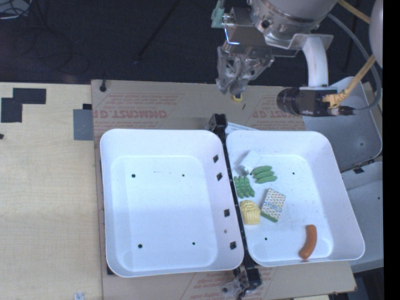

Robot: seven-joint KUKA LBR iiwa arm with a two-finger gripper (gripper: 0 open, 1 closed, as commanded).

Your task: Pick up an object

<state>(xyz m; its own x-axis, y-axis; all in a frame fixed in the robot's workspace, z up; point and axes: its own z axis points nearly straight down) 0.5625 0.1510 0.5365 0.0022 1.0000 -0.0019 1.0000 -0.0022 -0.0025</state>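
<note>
With the claw [237, 87] hanging high at twelve o'clock, its grip unreadable, it should descend straight onto the orange sausage [308, 242] lying well apart at five o'clock in the right bin [340, 167], straddling its narrow width.

Arm [300, 5] cut off by top edge. Gripper [236, 86] too small to judge. Small grey item [242, 161] by right bin's [337, 167] far-left corner unidentifiable.

right bin [325, 149]: sausage [307, 242] right of corn [249, 212] | pea pods [262, 174] behind
</note>
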